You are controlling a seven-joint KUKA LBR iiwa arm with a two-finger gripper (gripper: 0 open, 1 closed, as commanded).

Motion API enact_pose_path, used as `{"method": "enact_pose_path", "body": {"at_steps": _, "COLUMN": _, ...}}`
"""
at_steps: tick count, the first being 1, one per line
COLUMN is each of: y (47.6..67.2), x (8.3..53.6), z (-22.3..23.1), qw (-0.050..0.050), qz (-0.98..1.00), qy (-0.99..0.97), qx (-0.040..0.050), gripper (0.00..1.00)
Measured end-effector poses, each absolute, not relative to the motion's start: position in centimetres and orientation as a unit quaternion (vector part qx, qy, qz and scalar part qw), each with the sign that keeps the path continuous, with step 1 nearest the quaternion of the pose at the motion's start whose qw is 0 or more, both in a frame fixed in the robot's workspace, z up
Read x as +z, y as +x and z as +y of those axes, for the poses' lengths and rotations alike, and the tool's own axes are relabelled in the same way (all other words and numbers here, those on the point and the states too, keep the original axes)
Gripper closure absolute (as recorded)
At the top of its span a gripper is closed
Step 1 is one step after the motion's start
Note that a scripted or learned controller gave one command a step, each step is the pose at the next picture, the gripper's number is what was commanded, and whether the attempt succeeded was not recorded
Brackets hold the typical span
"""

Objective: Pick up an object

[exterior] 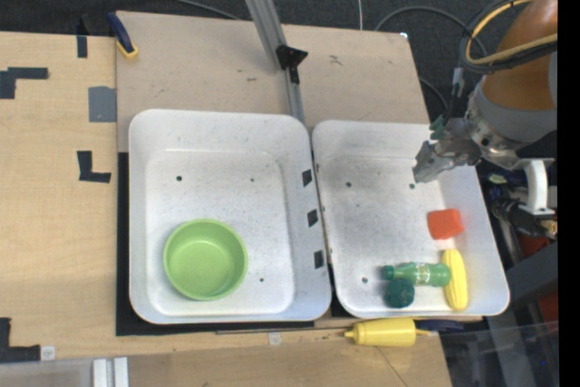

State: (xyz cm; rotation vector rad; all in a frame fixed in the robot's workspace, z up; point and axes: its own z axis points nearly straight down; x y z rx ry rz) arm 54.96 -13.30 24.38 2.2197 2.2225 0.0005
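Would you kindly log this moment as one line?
two-finger gripper: above right white bin, holding nothing | orange block, green bottle, yellow banana: unpicked

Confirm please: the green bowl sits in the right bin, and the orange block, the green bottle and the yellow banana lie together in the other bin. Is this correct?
Not quite. The camera view shows the green bowl in the left bin, not the right one. The orange block, the green bottle and the yellow banana lie together in the other bin, the right one.
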Motion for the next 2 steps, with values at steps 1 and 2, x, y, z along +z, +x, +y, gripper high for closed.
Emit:
{"method": "enact_pose_path", "body": {"at_steps": 1, "y": 55.5, "x": 24.2, "z": -8.9, "qw": -0.001, "qz": 0.709, "qy": 0.705, "qx": -0.0003, "gripper": 1.00}}
{"method": "enact_pose_path", "body": {"at_steps": 2, "y": 56.2, "x": 23.8, "z": -2.7, "qw": -0.001, "qz": 0.710, "qy": 0.704, "qx": -0.0002, "gripper": 1.00}}
